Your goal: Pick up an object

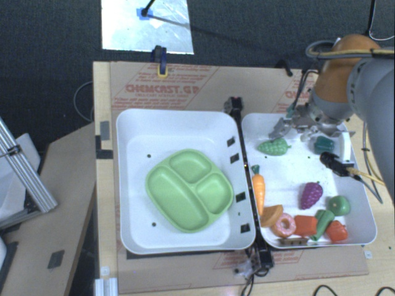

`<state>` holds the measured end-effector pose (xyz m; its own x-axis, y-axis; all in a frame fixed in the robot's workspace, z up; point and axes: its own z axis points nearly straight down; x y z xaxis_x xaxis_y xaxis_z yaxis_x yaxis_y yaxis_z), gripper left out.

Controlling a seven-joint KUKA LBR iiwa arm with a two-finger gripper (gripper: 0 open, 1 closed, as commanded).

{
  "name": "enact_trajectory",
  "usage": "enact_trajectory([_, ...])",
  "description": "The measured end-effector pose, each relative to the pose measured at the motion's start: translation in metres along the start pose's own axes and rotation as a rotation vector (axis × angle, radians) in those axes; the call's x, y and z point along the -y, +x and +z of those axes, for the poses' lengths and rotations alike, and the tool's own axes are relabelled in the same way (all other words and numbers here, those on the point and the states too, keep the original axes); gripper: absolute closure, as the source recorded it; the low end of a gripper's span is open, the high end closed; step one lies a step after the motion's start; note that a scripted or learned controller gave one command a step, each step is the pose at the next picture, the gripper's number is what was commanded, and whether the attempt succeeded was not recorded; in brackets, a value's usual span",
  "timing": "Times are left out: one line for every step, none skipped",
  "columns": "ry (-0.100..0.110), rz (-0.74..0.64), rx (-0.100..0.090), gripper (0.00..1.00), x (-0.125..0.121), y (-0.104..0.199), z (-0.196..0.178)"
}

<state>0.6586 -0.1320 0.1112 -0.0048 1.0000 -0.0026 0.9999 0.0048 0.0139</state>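
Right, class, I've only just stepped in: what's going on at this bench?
A grey robot arm reaches in from the right, its gripper low over the far end of the right bin, just above a green toy vegetable. Nothing is visibly held. A carrot, purple grapes, a doughnut and other play food lie nearer the front. The left bin holds a green divided plate.
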Motion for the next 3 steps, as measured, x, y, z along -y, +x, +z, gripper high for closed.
enact_trajectory([0.0, -0.001, -0.001, 1.0, 0.0, 0.0, -0.009])
enact_trajectory([0.006, 0.0, -0.001, 1.0, -0.003, -0.005, -0.074])
enact_trajectory([0.006, -0.001, -0.001, 1.0, -0.006, -0.005, -0.117])
